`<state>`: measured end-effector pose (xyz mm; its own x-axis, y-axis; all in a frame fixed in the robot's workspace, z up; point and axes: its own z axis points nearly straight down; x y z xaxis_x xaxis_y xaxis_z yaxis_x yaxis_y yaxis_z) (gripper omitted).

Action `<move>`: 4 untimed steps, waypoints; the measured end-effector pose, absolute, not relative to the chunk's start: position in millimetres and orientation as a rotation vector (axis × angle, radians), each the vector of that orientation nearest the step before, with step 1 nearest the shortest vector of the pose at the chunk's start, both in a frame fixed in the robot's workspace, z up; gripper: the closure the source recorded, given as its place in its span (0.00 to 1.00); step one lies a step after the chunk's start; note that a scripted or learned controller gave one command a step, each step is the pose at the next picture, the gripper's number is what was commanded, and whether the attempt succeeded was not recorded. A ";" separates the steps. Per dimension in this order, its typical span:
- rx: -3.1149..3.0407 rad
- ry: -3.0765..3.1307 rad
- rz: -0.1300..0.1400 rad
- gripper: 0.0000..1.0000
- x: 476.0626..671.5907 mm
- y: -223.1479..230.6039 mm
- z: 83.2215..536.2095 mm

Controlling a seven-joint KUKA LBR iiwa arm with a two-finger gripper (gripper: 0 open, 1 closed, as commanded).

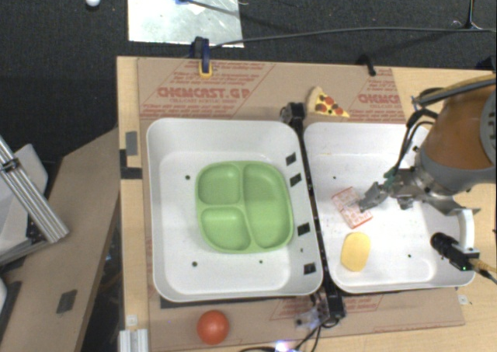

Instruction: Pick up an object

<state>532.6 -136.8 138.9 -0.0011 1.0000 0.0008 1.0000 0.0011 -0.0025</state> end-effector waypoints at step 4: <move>-2.220 -2.230 -0.005 1.00 546.4 -131.6 193.7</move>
